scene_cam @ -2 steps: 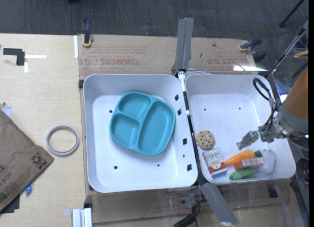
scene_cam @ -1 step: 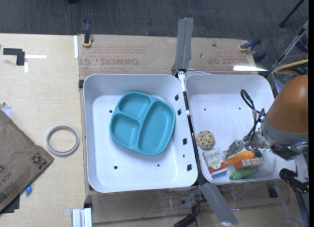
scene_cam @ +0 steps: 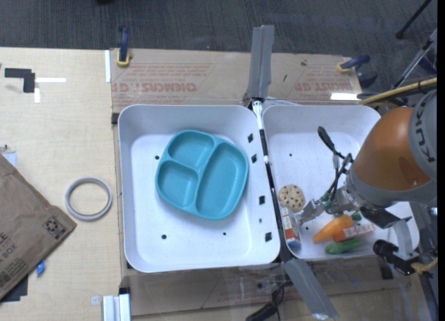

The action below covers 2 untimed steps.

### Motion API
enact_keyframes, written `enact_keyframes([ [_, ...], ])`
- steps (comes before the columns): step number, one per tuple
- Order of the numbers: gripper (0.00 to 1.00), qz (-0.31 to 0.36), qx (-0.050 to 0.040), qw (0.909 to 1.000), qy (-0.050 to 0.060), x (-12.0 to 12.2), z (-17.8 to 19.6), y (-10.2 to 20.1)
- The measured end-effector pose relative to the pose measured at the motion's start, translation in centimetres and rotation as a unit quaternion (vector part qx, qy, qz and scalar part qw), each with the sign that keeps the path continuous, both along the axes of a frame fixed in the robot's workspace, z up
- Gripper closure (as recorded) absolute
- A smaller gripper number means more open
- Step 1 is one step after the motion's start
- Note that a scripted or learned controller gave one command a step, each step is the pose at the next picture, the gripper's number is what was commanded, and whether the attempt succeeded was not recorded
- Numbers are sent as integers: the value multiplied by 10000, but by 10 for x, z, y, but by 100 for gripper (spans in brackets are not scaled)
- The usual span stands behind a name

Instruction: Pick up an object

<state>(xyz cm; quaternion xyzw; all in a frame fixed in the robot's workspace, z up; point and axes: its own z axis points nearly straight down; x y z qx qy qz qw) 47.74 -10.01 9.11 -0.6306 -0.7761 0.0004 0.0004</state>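
Toy carrot (scene_cam: 334, 228) just below hand (scene_cam: 325, 205)

The cardboard sheet (scene_cam: 208, 76) behind the bins is showing red mirrored print, probably "CHEMCAT". The brown box (scene_cam: 24, 233) at left is showing "BOX". The arm (scene_cam: 424, 135) is showing "KU".

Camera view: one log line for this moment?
arm over right bin | gripper low by carrot, cookie | grasp unconfirmed | blue plate in left bin
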Motion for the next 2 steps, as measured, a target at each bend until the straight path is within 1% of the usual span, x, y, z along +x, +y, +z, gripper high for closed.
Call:
enact_keyframes([
  [1, 100, -20, -2, 10000, -1, 0, 9, -1],
  [2, 100, 956, -1, 9954, -3, 0, 16, -49],
])
